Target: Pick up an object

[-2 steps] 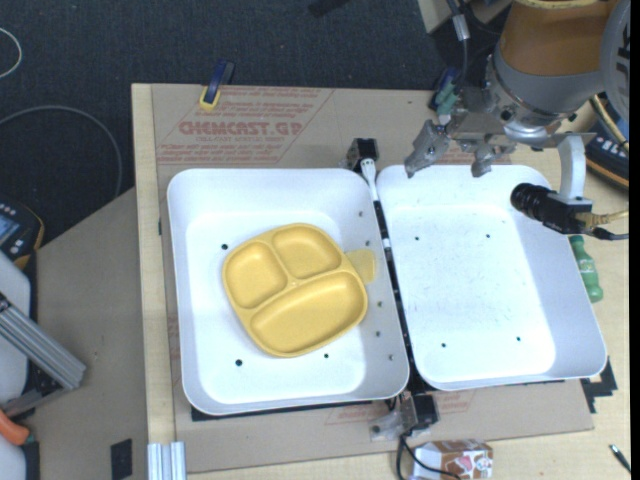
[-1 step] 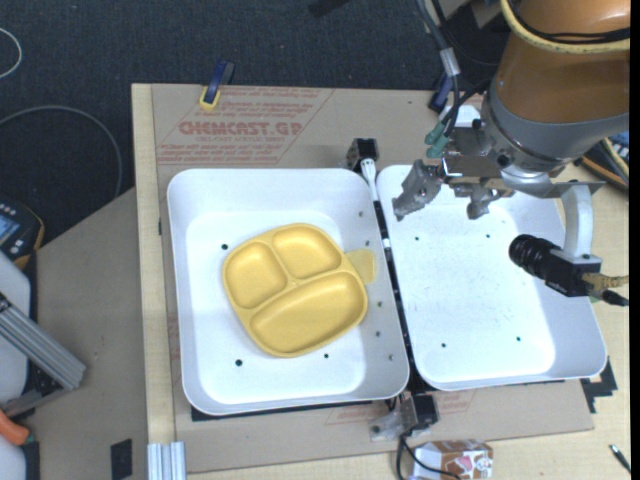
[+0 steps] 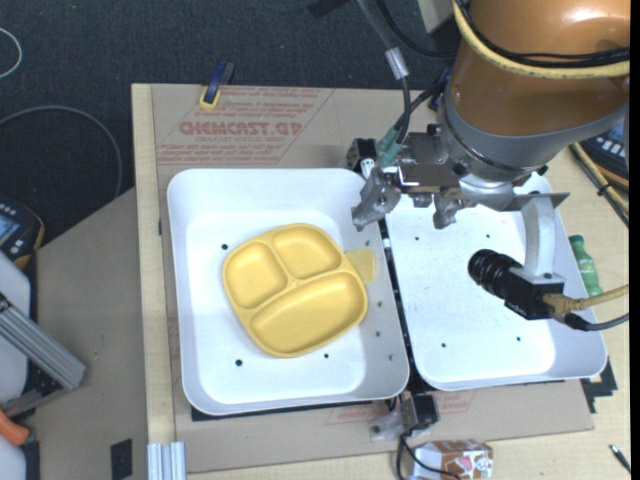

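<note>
Fingers (image 3: 372,200) hang spread with nothing between them, over the left bin's (image 3: 190,298) back right corner. Yellow divided plate (image 3: 295,288) lies mid-bin, with bare white floor along every wall.

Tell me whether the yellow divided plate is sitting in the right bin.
No. The yellow divided plate lies flat in the left bin, across the divider from the right bin.
</note>
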You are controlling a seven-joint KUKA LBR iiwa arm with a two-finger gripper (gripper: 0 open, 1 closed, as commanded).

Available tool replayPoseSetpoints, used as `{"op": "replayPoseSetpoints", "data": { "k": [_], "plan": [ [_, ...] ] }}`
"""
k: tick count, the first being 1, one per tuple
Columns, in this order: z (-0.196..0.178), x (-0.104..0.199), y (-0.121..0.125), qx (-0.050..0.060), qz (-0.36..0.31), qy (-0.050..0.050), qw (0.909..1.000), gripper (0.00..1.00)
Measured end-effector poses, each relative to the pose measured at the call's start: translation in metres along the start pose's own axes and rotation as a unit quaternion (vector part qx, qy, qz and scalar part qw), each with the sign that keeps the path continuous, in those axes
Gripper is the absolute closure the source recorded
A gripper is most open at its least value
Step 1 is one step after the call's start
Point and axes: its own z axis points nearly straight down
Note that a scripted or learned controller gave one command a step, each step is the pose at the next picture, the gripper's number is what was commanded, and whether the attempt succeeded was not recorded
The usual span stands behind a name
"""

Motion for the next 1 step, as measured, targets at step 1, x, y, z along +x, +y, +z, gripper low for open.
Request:
{"op": "replayPoseSetpoints", "data": {
  "k": [1],
  "plan": [
    [-0.0084,-0.0038,0.0019,0.000,0.003,-0.001,1.0000,1.00]
  ]
}}
